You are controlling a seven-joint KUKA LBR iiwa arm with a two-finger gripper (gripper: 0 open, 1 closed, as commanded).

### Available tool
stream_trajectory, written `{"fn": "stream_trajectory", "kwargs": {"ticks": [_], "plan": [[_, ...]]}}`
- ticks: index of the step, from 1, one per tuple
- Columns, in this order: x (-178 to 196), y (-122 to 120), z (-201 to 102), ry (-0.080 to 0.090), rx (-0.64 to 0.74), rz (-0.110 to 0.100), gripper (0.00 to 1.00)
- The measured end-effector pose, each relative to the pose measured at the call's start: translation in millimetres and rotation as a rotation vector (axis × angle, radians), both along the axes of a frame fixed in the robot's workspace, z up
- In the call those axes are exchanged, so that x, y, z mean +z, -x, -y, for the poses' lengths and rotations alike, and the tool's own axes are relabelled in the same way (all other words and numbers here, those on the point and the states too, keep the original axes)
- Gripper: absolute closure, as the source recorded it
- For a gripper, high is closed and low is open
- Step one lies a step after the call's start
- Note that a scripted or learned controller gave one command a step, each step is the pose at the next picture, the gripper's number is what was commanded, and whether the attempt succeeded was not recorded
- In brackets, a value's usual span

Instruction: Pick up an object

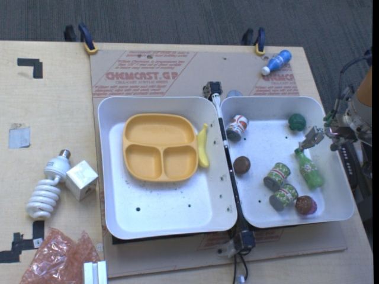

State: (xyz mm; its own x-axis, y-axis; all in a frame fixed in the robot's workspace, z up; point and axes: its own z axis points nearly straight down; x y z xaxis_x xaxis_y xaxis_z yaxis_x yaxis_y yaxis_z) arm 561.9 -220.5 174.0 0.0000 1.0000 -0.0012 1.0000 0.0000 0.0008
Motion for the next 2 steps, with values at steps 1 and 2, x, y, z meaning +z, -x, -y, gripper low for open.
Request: {"fn": "stream_trajectory", "kwargs": {"ticks": [1,2], "plan": [[-81,-64,-38,0.0,0.001,0.001,0.0],[-82,65,-10,-0.001,-0.001,-0.001,0.0]]}}
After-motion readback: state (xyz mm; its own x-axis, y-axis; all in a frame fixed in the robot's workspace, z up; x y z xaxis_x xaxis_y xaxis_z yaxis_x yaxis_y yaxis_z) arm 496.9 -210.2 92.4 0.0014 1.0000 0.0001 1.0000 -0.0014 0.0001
